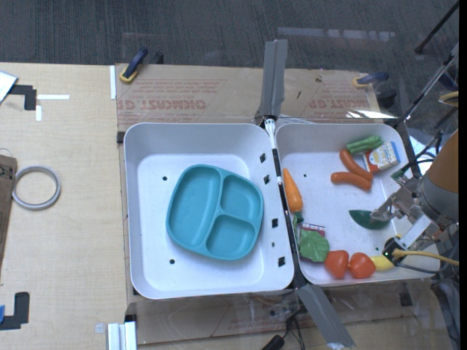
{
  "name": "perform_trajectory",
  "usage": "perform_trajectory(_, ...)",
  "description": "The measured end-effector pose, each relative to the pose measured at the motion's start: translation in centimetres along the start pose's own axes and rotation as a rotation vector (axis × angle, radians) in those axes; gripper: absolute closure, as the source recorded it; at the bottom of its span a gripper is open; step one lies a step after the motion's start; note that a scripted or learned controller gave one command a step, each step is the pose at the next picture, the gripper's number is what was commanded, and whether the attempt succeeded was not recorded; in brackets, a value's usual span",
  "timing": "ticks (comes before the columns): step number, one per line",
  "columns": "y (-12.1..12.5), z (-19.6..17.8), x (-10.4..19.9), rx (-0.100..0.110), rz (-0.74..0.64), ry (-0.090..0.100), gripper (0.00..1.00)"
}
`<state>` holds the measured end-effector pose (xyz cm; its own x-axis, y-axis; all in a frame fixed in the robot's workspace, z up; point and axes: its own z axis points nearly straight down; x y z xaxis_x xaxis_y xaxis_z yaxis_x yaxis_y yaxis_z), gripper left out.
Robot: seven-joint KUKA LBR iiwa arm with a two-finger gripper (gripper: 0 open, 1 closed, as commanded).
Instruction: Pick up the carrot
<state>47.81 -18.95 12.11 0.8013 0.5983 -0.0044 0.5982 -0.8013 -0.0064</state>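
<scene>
The orange carrot (292,190) lies in the right bin (321,148), close against its left wall and pointing along that wall. Nothing covers it. My gripper (390,223) hangs low over the right side of the same bin, about a hand's width to the right of the carrot and a little nearer the front. It sits just beside a dark green piece (367,219). Nothing of the carrot is in it.
The right bin also holds two red sausages (351,174), a green vegetable (363,144), a small carton (385,155), a leafy green (314,247) and two tomatoes (337,262). A teal divided plate (215,211) lies in the left bin (146,195).
</scene>
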Motion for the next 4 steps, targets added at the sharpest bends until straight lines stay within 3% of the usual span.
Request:
perform_trajectory(1,1.1,2.8,-0.7,0.001,-0.098,0.007,0.00)
perform_trajectory(2,1.8,2.8,-0.8,-0.003,0.268,0.014,0.00)
perform_trajectory(3,1.7,2.3,-1.2,0.003,0.270,0.003,1.00)
perform_trajectory(4,-3.9,3.1,2.8,-0.002,0.293,0.002,1.00)
